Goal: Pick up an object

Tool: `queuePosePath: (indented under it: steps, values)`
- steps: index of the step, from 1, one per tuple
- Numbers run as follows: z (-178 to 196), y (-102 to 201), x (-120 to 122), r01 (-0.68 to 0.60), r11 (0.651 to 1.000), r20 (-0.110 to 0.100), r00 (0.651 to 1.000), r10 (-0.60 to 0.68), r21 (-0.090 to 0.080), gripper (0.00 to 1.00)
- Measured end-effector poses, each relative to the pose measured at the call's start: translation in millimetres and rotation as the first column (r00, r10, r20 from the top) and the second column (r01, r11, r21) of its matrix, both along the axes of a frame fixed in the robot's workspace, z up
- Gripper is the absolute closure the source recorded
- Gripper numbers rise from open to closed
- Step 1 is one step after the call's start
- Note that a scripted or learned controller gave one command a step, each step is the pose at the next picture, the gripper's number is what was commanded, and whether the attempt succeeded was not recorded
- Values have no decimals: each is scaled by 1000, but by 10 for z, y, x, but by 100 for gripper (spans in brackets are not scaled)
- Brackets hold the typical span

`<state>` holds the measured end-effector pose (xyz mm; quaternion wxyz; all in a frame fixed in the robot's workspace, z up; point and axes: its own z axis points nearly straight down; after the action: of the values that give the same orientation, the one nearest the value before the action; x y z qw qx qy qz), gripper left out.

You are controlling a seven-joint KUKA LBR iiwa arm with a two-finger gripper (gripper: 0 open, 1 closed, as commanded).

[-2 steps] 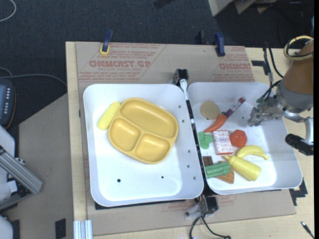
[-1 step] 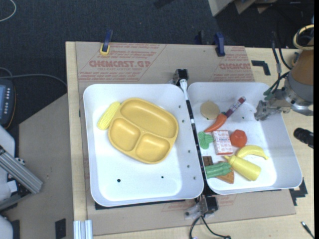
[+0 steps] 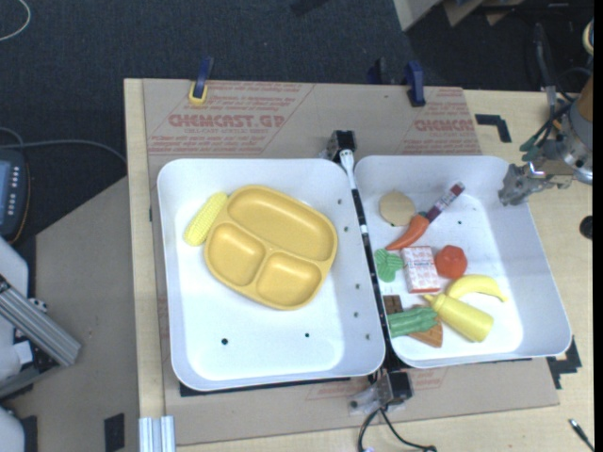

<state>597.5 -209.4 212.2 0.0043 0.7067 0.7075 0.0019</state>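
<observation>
A: Item 1, gripper (image 3: pixel 516 185): at the far right rim of the right bin (image 3: pixel 539 252), above the pile. Nothing is seen between its parts; how far it stands open cannot be told.

B: Item 2, candidate, banana (image 3: pixel 477 289): lies in the right bin's near right part, touching the yellow bottle (image 3: pixel 465 317). Its long axis runs left-right, the tip pointing right and slightly near.

A: Judged best: the arm descends over the banana's middle and closes across that axis, clear of the tomato (image 3: pixel 451 261).
</observation>
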Motion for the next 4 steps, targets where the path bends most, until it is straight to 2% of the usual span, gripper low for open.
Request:
queuePosePath:
  steps: [1,3,4]
  values:
    - [140,-4,8,0,1000,-4,1000,0,1,100]
    - [60,1069,-56,-3,1000,-11,1000,3,5,100]
    - [168,1634,-32,-6,1000,-7,1000,6,6,100]
